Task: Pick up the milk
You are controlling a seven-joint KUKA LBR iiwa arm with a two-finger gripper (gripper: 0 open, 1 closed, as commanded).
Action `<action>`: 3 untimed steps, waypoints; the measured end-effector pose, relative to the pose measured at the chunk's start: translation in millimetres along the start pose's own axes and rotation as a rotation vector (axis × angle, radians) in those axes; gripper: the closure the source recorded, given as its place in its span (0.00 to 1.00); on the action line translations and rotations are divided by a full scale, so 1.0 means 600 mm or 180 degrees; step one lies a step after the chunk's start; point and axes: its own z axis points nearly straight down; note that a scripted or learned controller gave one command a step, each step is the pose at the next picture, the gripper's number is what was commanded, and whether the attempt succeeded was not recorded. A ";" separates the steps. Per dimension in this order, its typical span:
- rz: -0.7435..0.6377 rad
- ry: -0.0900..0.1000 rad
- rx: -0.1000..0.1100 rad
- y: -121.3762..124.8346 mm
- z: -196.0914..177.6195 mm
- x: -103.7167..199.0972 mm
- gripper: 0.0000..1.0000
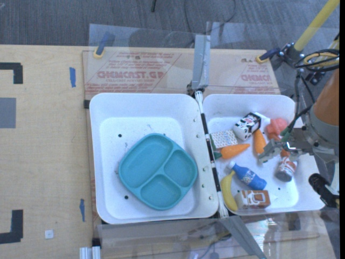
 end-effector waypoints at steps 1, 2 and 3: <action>-0.0244 -0.0006 -0.0012 0.092 0.129 -0.063 0.00; -0.0183 -0.0007 -0.0016 0.175 0.095 -0.046 0.00; 0.0745 -0.0008 -0.0016 0.298 0.208 -0.023 0.00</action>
